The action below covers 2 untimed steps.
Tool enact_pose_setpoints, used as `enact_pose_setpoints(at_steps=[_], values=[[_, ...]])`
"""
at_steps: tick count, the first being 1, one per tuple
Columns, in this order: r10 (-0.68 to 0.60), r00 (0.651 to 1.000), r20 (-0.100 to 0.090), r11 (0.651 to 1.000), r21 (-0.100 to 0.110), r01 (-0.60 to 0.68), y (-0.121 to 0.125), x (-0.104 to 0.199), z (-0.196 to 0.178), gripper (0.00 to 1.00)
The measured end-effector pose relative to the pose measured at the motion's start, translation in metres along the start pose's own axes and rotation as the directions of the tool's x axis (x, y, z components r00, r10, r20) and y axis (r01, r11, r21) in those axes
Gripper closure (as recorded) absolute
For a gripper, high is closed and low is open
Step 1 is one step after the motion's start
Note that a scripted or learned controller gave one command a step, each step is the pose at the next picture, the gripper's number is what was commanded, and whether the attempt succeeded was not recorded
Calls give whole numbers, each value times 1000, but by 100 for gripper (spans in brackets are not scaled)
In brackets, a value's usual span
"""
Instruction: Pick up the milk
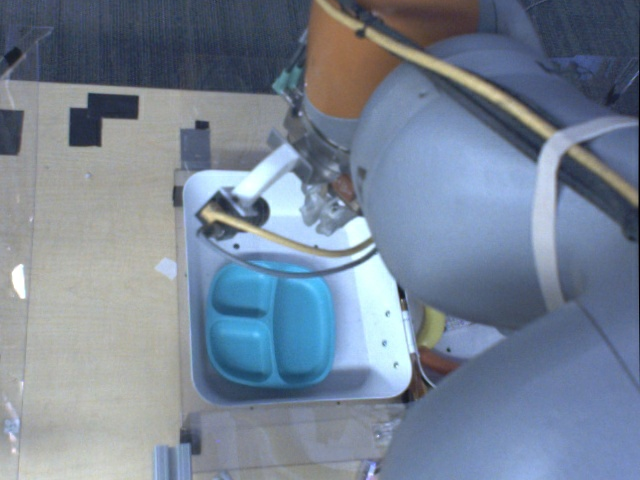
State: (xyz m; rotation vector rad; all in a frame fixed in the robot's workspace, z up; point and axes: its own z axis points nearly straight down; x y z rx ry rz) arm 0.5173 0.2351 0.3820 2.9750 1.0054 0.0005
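Grey metal two-finger gripper [325, 206] hovers over the shallow white bin's [196, 298] far end; we cannot tell its state or the milk's bearing.

This looks like a robotics lab rather than a home or shop; a grey industrial arm [500, 198] with an orange band reaches over a pale wooden bench [90, 298]; black tape markers [100, 116] are stuck on the benchtop; a shallow white bin [380, 308] sits fixed in it, holding a blue divided tray [270, 323]; dark carpet-like flooring [150, 23], somewhat blurred, lies beyond.
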Motion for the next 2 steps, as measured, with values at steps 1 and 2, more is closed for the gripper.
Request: enact_pose_setpoints(at_steps=[1,2], values=[[-165,986,-2,986,-1,165,42,55,-53,100],[-609,793,-2,793,-1,609,-18,-24,-39,100]])
